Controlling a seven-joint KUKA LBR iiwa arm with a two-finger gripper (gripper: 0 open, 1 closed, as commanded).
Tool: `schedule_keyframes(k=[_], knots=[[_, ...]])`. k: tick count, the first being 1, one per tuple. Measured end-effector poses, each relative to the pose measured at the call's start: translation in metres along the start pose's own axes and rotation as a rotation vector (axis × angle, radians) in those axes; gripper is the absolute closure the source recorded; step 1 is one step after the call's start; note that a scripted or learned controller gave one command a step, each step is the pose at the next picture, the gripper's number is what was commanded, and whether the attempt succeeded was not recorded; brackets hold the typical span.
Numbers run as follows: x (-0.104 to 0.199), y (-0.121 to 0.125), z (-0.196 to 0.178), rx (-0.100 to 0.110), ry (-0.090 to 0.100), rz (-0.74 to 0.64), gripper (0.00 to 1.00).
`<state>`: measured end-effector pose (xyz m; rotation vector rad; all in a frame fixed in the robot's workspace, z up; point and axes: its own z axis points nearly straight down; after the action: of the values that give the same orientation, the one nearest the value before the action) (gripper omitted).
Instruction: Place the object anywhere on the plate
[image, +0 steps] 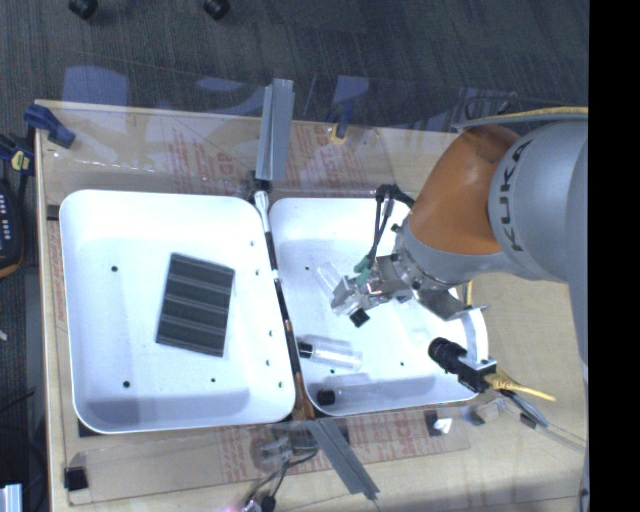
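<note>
My claw hangs over the right bin, mid-frame; whether it is clenched or released I cannot tell. The clear object lies just below it on the bin floor, with the dark ribbed plate well apart in the left bin. Being see-through and slick-looking, it could roll from my grip against the bright white floor.

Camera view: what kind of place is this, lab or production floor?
Probably a robot manipulation lab bench. Two shallow white bins sit side by side on a taped wooden board, a KUKA arm reaches over the right bin, and blue clamps grip the board's edge.
</note>
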<state>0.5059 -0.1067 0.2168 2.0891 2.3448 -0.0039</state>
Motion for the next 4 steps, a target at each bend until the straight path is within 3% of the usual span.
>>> schedule_keyframes(k=[1,2,3,4], knots=[[0.054,0.098,0.026,0.000,0.002,-0.248,1.00],[0.125,0.166,0.025,0.000,0.004,-0.306,1.00],[0.209,0.124,0.098,0.006,0.003,0.010,1.00],[0.252,0.104,0.119,-0.004,0.006,0.357,1.00]])
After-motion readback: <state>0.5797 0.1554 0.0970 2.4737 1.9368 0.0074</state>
